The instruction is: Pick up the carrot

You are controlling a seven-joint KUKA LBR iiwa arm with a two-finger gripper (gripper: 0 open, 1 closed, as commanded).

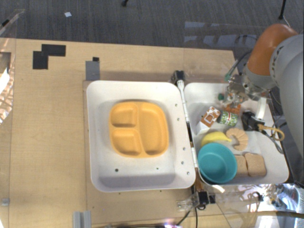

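**Gripper low over the carrot in the right bin**

I'm looking down at both bins. The arm (280, 65) reaches in from the right, its orange band up at the far corner of the right bin (199, 90). The gripper (232, 98) sits low over that bin's far end. From this angle I can't tell whether it is open or closed, and I can't see anything held in it.

The carrot (232, 109), a small orange piece, lies just beneath the gripper on the near side. I can't tell whether they touch. A green item (229, 119) is right against the carrot, and a small orange-and-white carton (209, 116) lies just to the left.

Nearer to me are a yellow banana (214, 137), a curved pastry (237, 138), a teal bowl (217, 163) standing upright, and two brown bread slices (255, 165) beside the bowl.

In the left bin (95, 141) a yellow divided plate (139, 128) lies flat near the middle.
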